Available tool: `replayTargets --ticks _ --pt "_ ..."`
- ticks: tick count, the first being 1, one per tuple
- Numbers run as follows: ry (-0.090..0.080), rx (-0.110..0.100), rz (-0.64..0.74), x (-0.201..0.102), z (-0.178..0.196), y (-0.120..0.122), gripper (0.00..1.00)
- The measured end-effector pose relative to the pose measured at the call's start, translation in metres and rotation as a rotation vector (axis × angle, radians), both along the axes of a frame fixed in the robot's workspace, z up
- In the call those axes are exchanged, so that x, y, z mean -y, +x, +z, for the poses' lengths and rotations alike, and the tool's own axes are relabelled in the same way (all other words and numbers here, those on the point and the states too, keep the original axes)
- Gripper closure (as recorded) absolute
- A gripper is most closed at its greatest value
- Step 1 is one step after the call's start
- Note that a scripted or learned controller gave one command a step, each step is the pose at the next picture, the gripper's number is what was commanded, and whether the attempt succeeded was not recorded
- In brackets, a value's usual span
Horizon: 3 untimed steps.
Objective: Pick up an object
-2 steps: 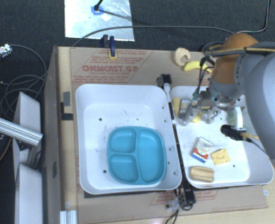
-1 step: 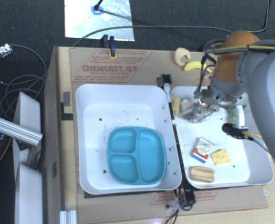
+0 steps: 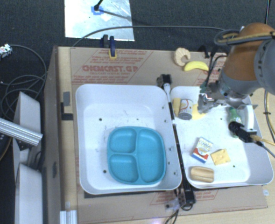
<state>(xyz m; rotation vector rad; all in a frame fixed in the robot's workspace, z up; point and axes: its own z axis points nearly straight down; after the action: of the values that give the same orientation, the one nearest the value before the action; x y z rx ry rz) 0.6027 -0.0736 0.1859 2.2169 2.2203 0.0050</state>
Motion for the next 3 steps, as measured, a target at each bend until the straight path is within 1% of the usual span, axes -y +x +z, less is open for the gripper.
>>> replayTargets --ticks 1,2,3 --pt "0.0 -0.003 0.0 0.0 -0.001 -0.001 0.0" --pt "-0.001 -0.005 -0.001 0.049 -0.102 0.023 0.0" --pt "-0.001 -0.002 0.0 0.096 -0.101 0.031 0.0"
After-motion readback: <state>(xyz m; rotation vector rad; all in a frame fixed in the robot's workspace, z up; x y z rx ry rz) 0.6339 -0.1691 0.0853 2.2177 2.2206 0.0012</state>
